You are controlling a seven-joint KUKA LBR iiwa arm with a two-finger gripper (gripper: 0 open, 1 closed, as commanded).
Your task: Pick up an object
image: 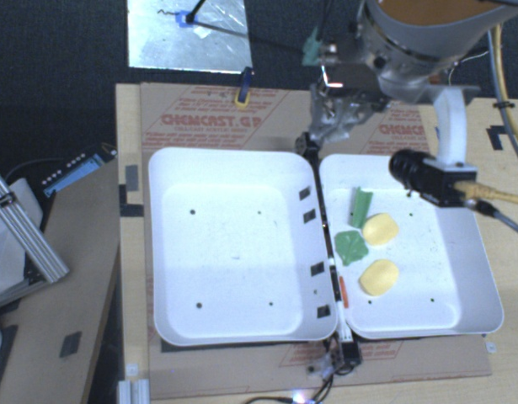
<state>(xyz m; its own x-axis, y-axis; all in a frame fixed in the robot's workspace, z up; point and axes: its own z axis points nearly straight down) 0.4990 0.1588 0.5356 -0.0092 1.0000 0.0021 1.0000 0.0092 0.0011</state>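
We see two white bins side by side on the surface [204, 118], on printed cardboard. The left bin [233, 242] has bare floor; the right bin [435, 268] holds four things near its 9 o'clock wall. A green stick [361, 206] lies with its long axis running 12 to 6 o'clock, tilted slightly. Below it sits a green crumpled piece [351, 247], flanked by a yellow lump [380, 229] at its 2 o'clock and another yellow lump [379, 277] at its 5 o'clock. The jaws [326, 133] hang over the bins' shared 12 o'clock rim; we cannot tell their opening. A black cylinder [427, 178] juts over the right bin.
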